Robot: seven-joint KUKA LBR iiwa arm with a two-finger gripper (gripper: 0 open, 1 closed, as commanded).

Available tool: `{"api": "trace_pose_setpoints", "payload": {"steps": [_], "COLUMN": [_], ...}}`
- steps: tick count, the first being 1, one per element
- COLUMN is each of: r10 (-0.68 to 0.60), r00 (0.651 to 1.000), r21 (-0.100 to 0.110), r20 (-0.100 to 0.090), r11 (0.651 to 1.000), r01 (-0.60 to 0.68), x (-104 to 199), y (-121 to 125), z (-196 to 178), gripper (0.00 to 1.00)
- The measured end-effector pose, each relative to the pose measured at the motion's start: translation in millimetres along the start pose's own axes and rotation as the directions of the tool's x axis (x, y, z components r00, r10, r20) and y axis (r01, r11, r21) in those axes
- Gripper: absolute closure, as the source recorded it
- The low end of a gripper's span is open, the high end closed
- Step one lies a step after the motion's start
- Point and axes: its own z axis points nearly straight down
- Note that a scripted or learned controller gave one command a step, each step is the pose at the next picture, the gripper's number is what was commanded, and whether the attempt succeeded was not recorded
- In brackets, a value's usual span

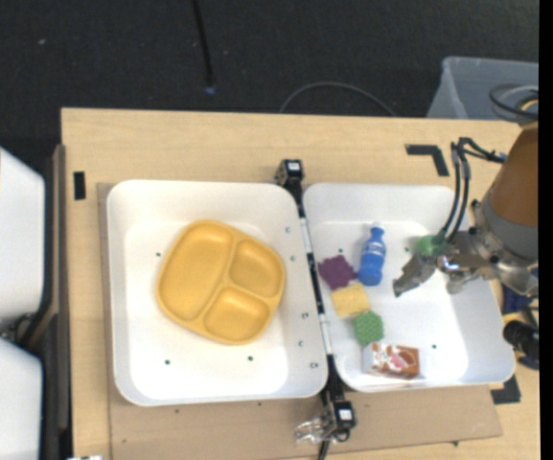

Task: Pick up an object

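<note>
In the right bin (468, 353), the gripper (408, 280) hangs low over the bare floor just right of the objects. A blue bottle (373, 255) lies to its left. Close to the bin's left wall are a purple piece (335, 271), a yellow block (351, 301) and a green knobbly piece (368, 328). A red and white packet (395, 360) rests near the front wall. Right behind the gripper's wrist sits a small green object (429, 246), partly hidden by it. Nothing is seen held in the gripper.
The left bin (132, 353) holds a yellow three-compartment plate (220, 281). The arm's orange band (518, 185) rises at the right edge, with black cables (463, 175) beside it. A grey-blue box (482, 84) stands behind the bench.
</note>
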Motion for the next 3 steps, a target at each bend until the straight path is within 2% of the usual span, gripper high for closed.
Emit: {"api": "trace_pose_setpoints", "payload": {"steps": [1,3], "r10": [-0.003,0.001], "r00": [1.0,1.0], "r21": [-0.01,-0.005], "r20": [0.002,0.002], "r11": [1.0,1.0], "r01": [0.003,-0.001], "x": [0,-13], "y": [2,9], "z": [-5,111], "gripper": [0.0,0.0]}}
